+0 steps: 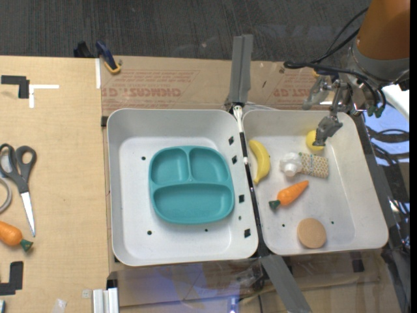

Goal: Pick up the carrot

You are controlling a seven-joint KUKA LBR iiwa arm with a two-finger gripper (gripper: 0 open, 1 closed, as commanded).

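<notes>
The carrot (290,193), orange with a small green top, lies tilted in the middle of the right bin (365,194); its green end points to the lower left. My gripper (327,128) hangs over the bin's far right part, just above a small yellow object (314,141). It stands well up and to the right of the carrot and apart from it. The orange-banded arm (384,18) comes in from the upper right.
The right bin also holds a banana (260,160), a white wrapped lump (290,165), a patterned block (316,166) and a tan disc (312,233). A teal divided plate (191,184) fills the left bin (124,194). On the bench at left lie scissors (19,175) and a second carrot (10,233).
</notes>
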